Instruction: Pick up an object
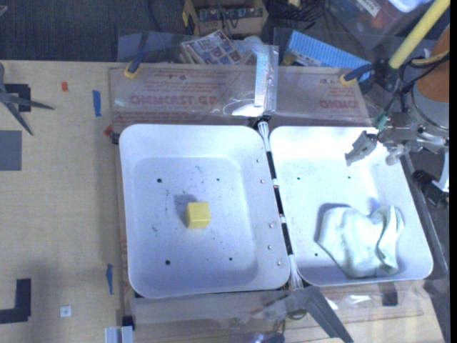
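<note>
Inside left bin yellow block; right bin crumpled cloth; claw open, empty.

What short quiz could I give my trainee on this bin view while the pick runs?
1. True or false: the yellow block lies in the left bin.
2. Which thing lies in the right bin? A) a white cloth B) a red ball C) a metal spoon
3. Fill in: the gripper hangs over the right bin's ____ edge, away from the cloth.

Key
1. True.
2. A, the crumpled white cloth at the near side of that bin.
3. Far; it sits near the far right corner, with nothing seen between its fingers.
</note>
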`<act>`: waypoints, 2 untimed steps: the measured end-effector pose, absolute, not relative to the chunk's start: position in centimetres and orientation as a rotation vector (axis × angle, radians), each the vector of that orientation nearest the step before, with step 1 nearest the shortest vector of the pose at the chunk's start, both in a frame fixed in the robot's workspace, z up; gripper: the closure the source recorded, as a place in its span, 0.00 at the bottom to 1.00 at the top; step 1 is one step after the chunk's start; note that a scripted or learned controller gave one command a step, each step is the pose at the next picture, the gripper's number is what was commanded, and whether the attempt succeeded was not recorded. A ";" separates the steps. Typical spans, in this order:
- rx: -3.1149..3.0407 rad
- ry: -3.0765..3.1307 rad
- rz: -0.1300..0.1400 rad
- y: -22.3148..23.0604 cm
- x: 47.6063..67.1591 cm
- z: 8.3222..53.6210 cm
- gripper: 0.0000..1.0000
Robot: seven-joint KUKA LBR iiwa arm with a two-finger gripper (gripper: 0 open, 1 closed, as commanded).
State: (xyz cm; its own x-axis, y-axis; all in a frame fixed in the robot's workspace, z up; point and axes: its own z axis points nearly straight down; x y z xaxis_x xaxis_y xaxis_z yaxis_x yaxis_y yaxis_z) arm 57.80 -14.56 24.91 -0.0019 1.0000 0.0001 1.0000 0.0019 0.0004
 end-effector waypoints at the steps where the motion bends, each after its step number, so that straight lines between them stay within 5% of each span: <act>1: 2.341 2.096 0.000 -12.5 52.4 14.7 0.00; 2: 2.608 1.741 0.011 -11.7 51.8 8.9 0.00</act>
State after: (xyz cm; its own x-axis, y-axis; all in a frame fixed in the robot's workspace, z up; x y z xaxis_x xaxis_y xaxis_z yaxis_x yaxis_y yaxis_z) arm 51.78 -11.72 8.91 0.3834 0.9236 0.0031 0.9235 -0.3834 0.0085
